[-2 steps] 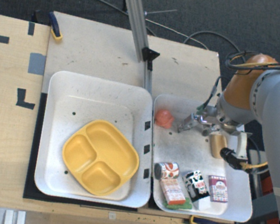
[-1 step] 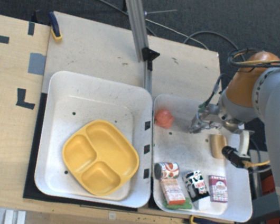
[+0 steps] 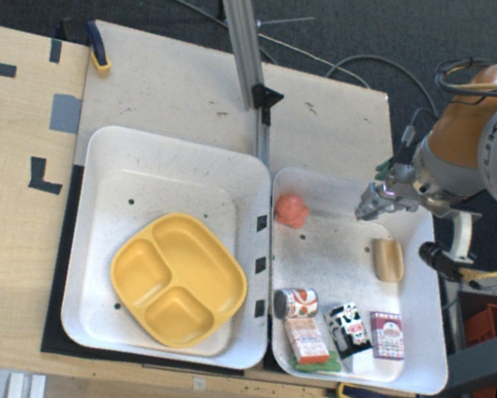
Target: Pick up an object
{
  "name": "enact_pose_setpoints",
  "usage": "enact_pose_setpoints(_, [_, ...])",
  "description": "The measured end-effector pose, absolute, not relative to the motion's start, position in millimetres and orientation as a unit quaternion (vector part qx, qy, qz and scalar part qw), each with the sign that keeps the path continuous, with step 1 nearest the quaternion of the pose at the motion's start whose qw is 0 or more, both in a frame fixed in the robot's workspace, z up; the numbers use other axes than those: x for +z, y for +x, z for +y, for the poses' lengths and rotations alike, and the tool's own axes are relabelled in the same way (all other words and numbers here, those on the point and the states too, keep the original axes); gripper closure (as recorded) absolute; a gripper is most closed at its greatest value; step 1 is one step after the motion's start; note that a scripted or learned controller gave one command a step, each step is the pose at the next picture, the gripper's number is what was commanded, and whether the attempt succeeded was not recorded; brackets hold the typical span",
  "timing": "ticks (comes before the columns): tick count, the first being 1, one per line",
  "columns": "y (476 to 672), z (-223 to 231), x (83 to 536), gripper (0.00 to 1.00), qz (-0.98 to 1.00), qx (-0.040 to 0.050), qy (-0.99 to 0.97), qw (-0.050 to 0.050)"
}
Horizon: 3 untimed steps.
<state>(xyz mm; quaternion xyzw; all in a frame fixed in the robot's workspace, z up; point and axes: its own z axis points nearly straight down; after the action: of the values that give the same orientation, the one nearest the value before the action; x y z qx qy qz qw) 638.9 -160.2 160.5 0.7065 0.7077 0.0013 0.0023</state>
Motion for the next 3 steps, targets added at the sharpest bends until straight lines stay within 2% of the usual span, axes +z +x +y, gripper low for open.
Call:
enact_pose_setpoints(2, [642.9, -155.7, 238.9, 1.00, 0.708, 0.0010, 0.706, 0.001])
enact_pose_setpoints(3, [627.0, -111.6, 229.1, 1.00, 0.709, -0.0008, 0.706, -0.001])
